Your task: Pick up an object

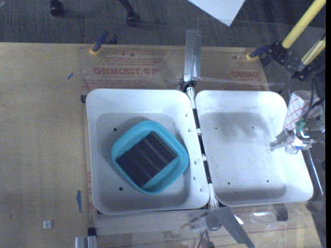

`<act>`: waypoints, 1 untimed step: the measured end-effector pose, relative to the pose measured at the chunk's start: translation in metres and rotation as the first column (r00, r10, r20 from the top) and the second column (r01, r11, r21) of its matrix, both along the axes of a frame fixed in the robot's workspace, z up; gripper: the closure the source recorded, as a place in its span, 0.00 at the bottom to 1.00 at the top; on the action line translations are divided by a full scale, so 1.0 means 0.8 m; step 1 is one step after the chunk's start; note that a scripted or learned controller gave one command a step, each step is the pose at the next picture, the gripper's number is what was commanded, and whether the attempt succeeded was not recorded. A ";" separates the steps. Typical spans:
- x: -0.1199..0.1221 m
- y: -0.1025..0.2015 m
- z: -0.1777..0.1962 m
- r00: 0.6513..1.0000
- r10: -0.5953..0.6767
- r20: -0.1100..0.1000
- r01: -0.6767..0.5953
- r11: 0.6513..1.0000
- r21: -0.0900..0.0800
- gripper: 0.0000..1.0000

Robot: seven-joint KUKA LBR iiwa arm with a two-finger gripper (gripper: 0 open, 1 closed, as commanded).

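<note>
One candidate noted: blue dish (150, 156) with dark ridged insert, lying in left bin (103, 107), long axis diagonal. Gripper (289, 141) at right bin's (243, 107) far right edge, well apart, dish off to its left. Jaws' opening: cannot tell.

Both bins are white: the left bin (101, 112) holds a bright turquoise-blue dish (178, 156) with a dark, near-black ribbed block (146, 158) in it. Right of that, the right bin (243, 107) is white with grey smudges. The table (36, 138) is tan wood. Beyond the right bin, a red-and-white checked piece (295, 112) and yellow bars (309, 12) show.
</note>
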State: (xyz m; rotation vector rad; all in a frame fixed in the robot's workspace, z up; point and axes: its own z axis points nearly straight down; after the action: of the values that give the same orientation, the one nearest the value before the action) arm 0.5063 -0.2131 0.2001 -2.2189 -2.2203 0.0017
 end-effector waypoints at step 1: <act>0.050 0.151 0.034 0.991 -0.131 0.003 0.131 0.991 -0.001 0.00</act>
State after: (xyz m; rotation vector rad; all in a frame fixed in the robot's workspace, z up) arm 0.5464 -0.0926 0.2273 -2.3619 -2.0720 -0.0001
